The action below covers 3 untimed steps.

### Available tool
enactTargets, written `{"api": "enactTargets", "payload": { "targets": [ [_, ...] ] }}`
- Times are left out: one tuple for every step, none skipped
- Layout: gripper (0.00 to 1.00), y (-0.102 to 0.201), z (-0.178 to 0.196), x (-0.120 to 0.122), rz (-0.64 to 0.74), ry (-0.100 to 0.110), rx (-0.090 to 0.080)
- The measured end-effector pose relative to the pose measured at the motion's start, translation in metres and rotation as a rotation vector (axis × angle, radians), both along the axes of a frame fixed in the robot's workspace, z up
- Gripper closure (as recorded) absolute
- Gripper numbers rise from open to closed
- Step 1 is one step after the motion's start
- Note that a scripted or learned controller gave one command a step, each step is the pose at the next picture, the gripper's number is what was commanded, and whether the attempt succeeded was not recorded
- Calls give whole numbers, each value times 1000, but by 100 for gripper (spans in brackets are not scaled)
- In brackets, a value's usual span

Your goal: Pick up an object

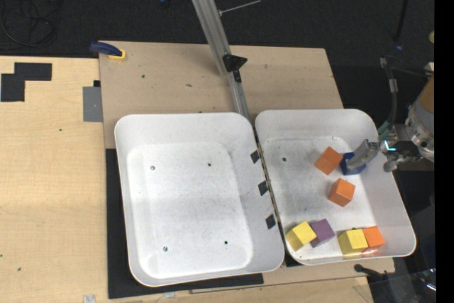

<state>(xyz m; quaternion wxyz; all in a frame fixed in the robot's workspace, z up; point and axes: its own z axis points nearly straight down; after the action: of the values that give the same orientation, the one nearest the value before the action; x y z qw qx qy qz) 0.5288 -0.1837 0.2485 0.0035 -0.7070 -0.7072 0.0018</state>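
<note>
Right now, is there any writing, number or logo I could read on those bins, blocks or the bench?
None can be read. The blocks, such as the orange block, show plain faces. Both bins, left bin and right bin, are unmarked white. The bench bears no print.

Blue block (351,164) in right bin, touching an orange cube (328,160); other coloured blocks nearby.
</note>
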Motion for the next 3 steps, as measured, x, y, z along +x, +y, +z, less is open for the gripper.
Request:
{"api": "enactTargets", "payload": {
  "targets": [
    [0, -1, 2, 1, -2, -4, -1],
    [0, 1, -42, 2, -1, 0, 0],
    [0, -3, -105, 0, -1, 2, 1]
  ]
}}
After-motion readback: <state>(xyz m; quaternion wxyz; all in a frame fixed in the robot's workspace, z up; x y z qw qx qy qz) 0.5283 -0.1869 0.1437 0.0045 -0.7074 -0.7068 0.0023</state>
